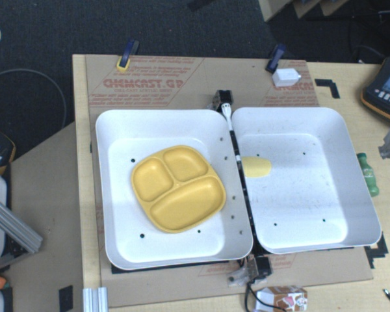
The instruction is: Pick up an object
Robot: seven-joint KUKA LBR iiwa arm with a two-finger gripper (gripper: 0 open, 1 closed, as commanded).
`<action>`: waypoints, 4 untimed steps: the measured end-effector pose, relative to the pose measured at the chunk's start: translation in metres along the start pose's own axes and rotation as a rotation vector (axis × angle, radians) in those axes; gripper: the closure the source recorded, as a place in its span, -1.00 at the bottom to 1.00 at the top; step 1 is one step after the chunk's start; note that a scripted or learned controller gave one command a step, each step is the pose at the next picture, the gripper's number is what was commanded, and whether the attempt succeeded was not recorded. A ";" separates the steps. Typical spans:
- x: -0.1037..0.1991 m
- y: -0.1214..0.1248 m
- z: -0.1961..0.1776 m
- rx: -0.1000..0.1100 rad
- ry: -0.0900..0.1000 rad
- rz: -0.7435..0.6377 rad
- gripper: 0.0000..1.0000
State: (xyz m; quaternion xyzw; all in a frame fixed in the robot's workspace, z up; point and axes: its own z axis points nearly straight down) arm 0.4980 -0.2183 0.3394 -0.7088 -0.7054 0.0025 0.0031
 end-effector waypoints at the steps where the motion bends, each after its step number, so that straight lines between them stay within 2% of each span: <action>1: 0.094 -0.010 0.012 -0.004 0.003 -0.013 1.00; 2: 0.194 0.017 0.017 -0.009 0.002 -0.017 1.00; 3: 0.241 -0.021 -0.017 -0.011 0.000 -0.010 1.00; 4: 0.288 -0.020 -0.046 -0.011 0.000 -0.008 1.00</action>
